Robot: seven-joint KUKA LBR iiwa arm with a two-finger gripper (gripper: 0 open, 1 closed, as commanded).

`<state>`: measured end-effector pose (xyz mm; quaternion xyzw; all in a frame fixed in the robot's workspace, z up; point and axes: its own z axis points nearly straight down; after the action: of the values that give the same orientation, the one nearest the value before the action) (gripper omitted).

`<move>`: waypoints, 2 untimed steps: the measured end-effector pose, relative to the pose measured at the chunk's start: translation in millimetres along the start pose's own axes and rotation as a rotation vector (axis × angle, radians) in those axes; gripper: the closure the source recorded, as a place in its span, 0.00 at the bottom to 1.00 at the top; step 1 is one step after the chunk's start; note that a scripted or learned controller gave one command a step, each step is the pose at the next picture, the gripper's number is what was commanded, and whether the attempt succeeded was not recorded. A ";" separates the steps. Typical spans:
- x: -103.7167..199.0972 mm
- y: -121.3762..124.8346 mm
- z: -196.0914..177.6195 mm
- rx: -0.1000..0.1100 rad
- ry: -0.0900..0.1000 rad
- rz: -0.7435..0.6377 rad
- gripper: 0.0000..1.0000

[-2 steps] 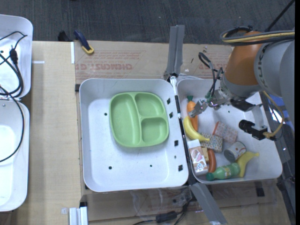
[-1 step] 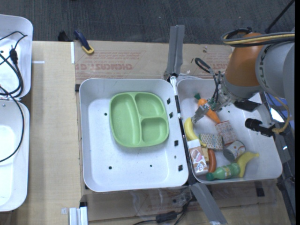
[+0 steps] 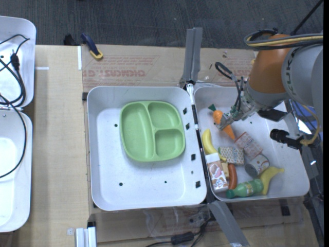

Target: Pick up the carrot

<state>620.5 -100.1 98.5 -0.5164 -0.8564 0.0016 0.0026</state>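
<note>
Green plate [image 3: 152, 130] — left bin [image 3: 103, 179]

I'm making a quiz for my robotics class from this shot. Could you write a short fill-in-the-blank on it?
1. The green plate lies in the ___ bin.
2. The carrot lies in the ___ bin.
3. The plate has ___ compartments.
4. The tool is right by the ___.

Missing words: left; right; three; carrot

A tan bench [image 3: 61, 138] bears two shallow white bins, left bin [image 3: 103, 189] touching right bin [image 3: 295, 187].
</note>
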 end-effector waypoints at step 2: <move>-72.5 -10.5 4.4 0.003 0.001 -0.045 1.00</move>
<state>645.0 -169.1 93.9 -0.4969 -0.8678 0.0026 0.0036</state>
